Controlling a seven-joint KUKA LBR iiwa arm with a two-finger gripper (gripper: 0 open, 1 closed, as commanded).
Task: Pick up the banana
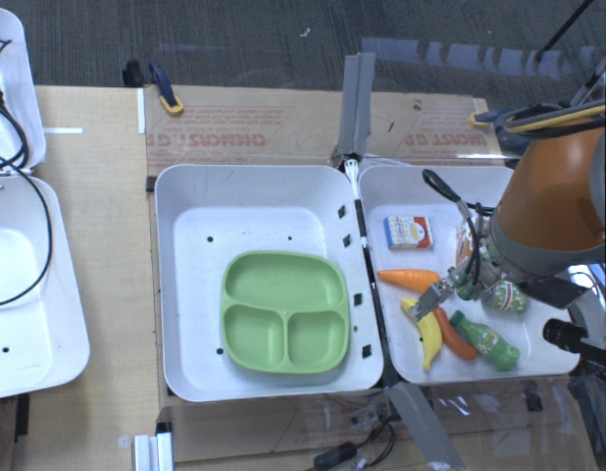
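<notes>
Gripper (437,299) hovers low over the right bin (401,361), fingers apparently spread (hard to be sure), just above the banana (429,337) beside the carrot (409,278). Approach step; next, descend and close.

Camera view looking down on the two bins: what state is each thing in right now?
banana: lying flat in the right bin, not lifted.
gripper: low over the banana's upper end.
carrot: lying flat, beside the gripper.
green bottle: on its side.
small box: lying flat, apart from the rest.
green plate: right way up in the left bin, compartments bare.
</notes>
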